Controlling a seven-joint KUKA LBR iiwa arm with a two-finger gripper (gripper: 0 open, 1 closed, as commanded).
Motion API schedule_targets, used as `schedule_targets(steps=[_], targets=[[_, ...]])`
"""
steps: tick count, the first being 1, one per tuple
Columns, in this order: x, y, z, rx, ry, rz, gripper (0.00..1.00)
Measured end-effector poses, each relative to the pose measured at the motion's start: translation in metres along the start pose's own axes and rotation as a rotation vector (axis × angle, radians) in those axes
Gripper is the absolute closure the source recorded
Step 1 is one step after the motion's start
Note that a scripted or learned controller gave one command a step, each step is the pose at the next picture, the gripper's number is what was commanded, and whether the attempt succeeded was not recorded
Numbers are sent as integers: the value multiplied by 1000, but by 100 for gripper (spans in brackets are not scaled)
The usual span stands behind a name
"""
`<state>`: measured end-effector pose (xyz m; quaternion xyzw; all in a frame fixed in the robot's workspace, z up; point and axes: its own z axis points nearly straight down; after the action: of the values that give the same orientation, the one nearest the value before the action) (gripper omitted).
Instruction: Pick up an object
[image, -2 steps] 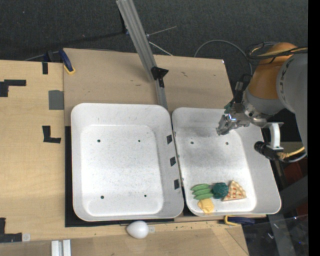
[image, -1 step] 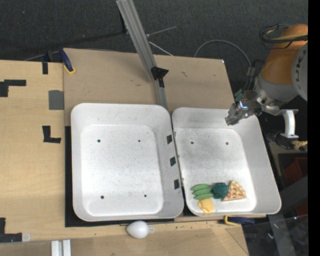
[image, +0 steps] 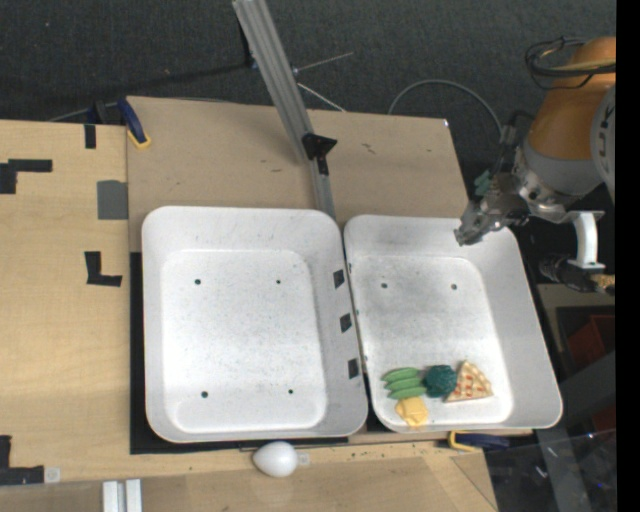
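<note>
In the right bin (image: 500, 290), near its front edge, lie a green pea pod (image: 402, 380), a dark green broccoli piece (image: 439, 379), a pizza slice (image: 469, 383) and a small yellow piece (image: 412, 410), all packed close together. My gripper (image: 470, 233) hangs over the bin's back right rim, far from these objects. Nothing shows between its tips.
The left bin (image: 240, 225) stands beside the right one. A white egg-shaped object (image: 275, 459) rests on the bench in front of the left bin. A slanted metal pole (image: 285, 90) rises behind the bins. A cable loops on the bench behind the right bin.
</note>
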<state>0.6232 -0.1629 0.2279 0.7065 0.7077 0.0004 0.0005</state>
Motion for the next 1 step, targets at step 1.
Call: schedule_targets(steps=[1], targets=[[47,-24,-3,4,2,-3,100]])
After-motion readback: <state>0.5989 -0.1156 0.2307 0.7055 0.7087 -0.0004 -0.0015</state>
